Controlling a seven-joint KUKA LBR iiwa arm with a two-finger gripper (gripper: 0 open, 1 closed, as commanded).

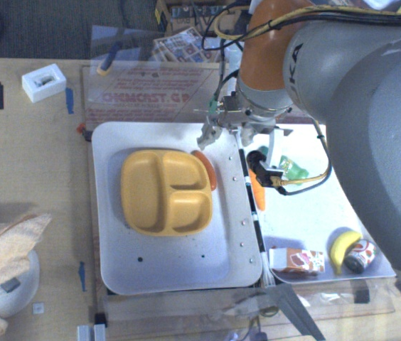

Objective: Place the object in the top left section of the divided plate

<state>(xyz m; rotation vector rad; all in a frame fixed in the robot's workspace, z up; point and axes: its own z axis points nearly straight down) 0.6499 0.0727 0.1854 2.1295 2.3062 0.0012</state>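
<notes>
Banana (344,248) in right bin – pincer (210,138) above orange object (207,168) by divided plate (166,191)

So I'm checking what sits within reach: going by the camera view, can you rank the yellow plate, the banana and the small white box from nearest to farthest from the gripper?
From the gripper:
1. Yellow plate, just below and left of it, in the left bin.
2. Banana, in the right bin's lower right corner.
3. Small white box, on the bench at upper left, outside the bins.
</notes>
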